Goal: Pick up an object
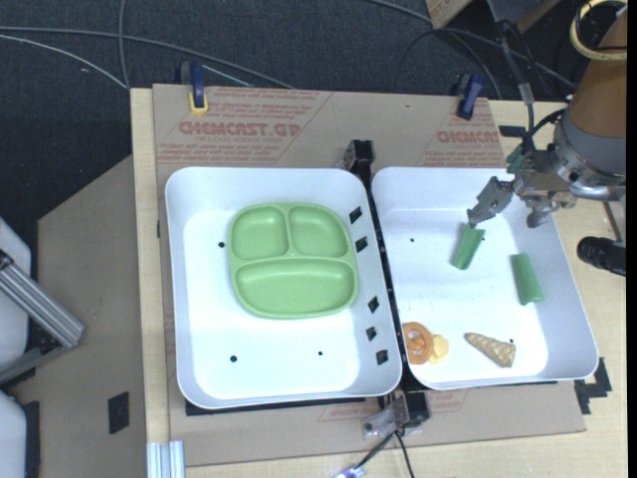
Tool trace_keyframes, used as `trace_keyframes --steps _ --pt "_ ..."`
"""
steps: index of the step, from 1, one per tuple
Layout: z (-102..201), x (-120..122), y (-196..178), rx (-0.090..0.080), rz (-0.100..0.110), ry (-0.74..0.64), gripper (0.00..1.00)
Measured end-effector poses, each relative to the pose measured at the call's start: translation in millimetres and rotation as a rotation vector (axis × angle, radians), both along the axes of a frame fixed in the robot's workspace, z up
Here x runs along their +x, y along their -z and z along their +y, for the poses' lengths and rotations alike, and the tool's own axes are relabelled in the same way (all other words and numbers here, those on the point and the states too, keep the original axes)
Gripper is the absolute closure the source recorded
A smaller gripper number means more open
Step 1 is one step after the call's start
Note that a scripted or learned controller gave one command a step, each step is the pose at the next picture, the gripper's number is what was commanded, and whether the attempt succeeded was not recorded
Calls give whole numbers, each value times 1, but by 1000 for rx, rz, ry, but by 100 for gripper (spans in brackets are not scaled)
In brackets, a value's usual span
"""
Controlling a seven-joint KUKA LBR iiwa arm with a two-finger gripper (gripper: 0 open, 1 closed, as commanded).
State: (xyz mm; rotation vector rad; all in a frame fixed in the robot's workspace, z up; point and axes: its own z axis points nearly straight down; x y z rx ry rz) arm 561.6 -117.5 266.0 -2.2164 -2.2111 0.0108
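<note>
Right now the pincer (511,207) hangs over the upper part of the right bin (438,192), fingers spread, nothing between them. One fingertip (480,215) sits just above the top end of a green cylinder (465,248), which lies tilted on the bin floor; can't tell if they touch. A second green cylinder (527,277) lies nearer the bin's right wall, apart from the first. Toward the front edge: an orange pretzel-like piece (422,342) and, just beside it, a tan wedge (493,348). Left bin (199,347) holds a green divided plate (293,260), three compartments, lying flat near the middle. Both bins sit side by side on the brown surface (289,118), with blue clamps (197,86) at its far edge.
</note>
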Motion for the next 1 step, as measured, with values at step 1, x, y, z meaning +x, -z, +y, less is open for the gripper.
trace_keyframes --steps 1 --pt "0 2 -6 -2 -11 -3 0"
